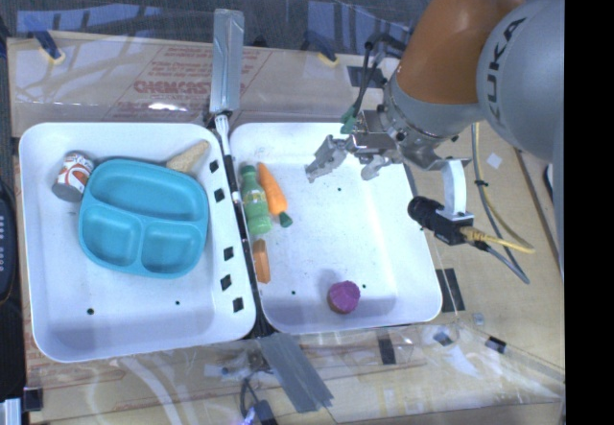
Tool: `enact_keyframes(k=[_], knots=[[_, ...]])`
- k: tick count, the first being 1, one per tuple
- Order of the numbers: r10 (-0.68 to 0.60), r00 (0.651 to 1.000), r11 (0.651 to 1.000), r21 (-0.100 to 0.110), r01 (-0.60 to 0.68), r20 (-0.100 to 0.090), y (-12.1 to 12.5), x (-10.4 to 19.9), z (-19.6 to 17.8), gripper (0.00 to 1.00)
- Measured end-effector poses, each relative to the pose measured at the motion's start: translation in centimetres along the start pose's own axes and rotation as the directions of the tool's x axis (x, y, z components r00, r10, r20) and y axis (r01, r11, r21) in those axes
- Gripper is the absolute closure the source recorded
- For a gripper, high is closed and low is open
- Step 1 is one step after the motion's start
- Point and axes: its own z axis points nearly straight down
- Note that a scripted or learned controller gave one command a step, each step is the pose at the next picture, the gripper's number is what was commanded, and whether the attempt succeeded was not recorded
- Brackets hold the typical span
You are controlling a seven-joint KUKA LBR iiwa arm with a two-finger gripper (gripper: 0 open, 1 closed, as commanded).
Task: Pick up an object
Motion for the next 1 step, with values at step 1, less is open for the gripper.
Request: enact_keyframes(k=[1], knots=[[-0.239, 0.971, 0.971, 0.003, 0.239, -0.002, 1.03, 4.78, 9.67, 0.0]])
